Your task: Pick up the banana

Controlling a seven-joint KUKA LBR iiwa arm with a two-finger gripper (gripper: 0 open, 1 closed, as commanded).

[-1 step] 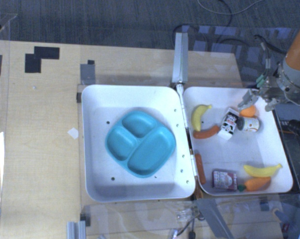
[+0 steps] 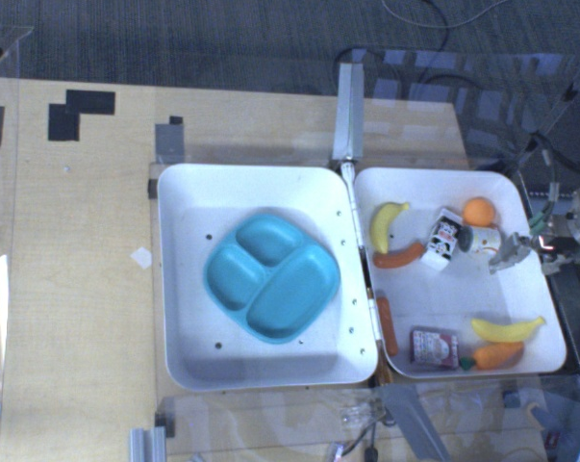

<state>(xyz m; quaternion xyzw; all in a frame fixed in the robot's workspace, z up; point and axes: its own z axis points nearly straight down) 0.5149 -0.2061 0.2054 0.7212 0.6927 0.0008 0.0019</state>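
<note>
Banana [image 2: 387, 223] well apart from fingers [image 2: 510, 250]

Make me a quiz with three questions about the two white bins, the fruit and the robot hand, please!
1. Where is the blue tray?
A. In the left bin
B. In the right bin
C. On the floor

2. How many bananas lie in the right bin?
A. None
B. Two
C. Five

3. What is the gripper doing?
A. Holding a banana up in the air
B. Reaching in at the right side of the right bin, with no banana in it
C. Pressing on the blue tray

Answers:
1. A: the blue tray sits in the middle of the left bin.
2. B: one banana lies near the top left of the right bin, and another banana lies near its bottom right.
3. B: the gripper is at the right side, close to the orange, and both bananas lie apart from it.
</note>
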